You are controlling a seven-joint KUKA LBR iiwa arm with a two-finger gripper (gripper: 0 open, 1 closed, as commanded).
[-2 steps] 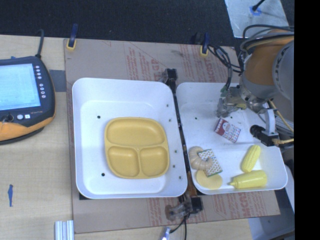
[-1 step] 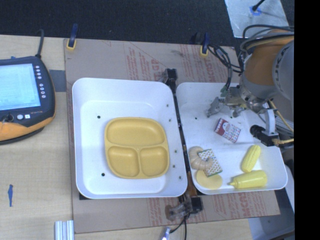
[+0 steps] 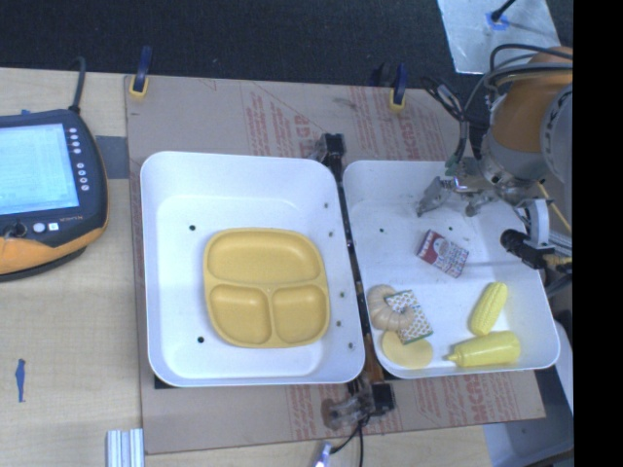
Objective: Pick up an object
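A pale wood-grain desk [image 3: 68, 339] carries a brown cardboard sheet [image 3: 263, 125], held at its far edge by two clamps [image 3: 139, 78]. Beyond the desk lies dark carpeted floor [image 3: 243, 17], with a grey sheet [image 3: 492, 17] on it at upper right. A handheld control pendant [image 3: 44, 188] with a lit screen rests at the desk's left edge.

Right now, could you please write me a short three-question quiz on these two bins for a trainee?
1. True or false: the yellow divided tray lies in the right bin.
2. Which item lies nearest the tool? A) corn cob B) small red-and-white packet C) yellow squeeze bottle
3. Fill in: the tablet-like controller rests on the bench beside the ____ bin.

Key: 1 false, it lies in the left bin; 2 B; 3 left.
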